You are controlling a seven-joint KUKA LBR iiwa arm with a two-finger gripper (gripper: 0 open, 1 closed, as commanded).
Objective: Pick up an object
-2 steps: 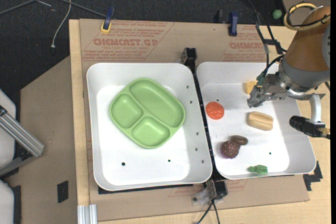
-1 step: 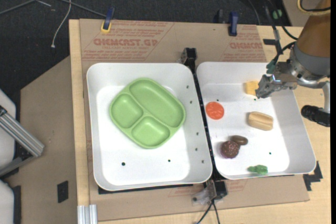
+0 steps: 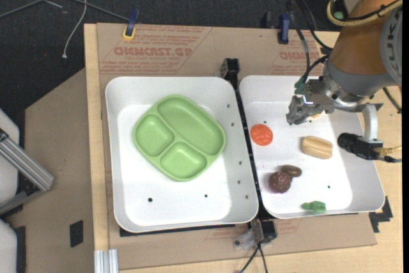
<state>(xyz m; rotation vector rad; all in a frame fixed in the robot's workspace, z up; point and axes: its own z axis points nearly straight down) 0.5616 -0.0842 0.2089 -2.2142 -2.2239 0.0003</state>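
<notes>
the gripper (image 3: 298, 113) hangs over the right bin (image 3: 364, 201), likely lining up a pick; whether it is apart or together i cannot tell. four loose things lie below it: one orange ball (image 3: 261, 135) just beside, one tan block (image 3: 317, 147), one brown lump (image 3: 282, 179), one green scrap (image 3: 314, 206). one green tray (image 3: 179, 137) sits far left.

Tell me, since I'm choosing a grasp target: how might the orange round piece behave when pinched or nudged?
The orange round piece looks smooth and rounded, so it may roll or slip sideways. It sits alone on the right bin floor, unbraced.
</notes>
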